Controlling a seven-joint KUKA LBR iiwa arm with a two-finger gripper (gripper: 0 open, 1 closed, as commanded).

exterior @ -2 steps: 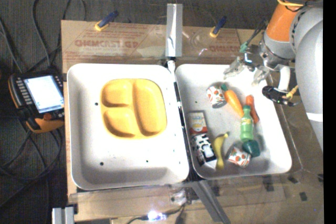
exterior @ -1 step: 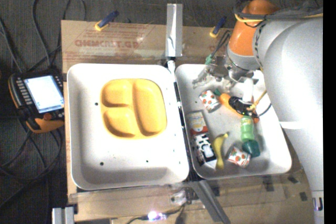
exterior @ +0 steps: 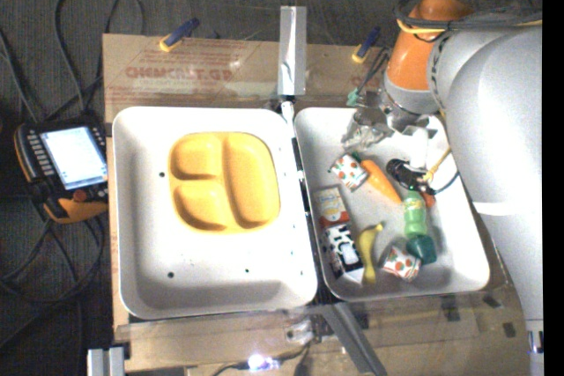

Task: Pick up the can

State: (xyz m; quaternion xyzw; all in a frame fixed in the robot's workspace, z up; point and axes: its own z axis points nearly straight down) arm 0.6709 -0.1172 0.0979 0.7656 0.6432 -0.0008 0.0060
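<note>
I have one fixed camera, mounted high above the bench (exterior: 123, 66) and tilted slightly toward twelve o'clock. It sits far enough back to take in both white bins: the left bin (exterior: 132, 189) toward nine o'clock, the right bin (exterior: 467, 260) toward three o'clock, where the arm (exterior: 493, 101) enters. Dark floor (exterior: 53, 295) borders the bench.

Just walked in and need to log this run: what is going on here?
A grey arm with an orange band reaches in from the right, its gripper hovering over the far end of the right bin. A can lies just below it, beside a carrot, not yet picked up. Also there: a banana and a green bottle. The left bin holds a yellow tray.
</note>
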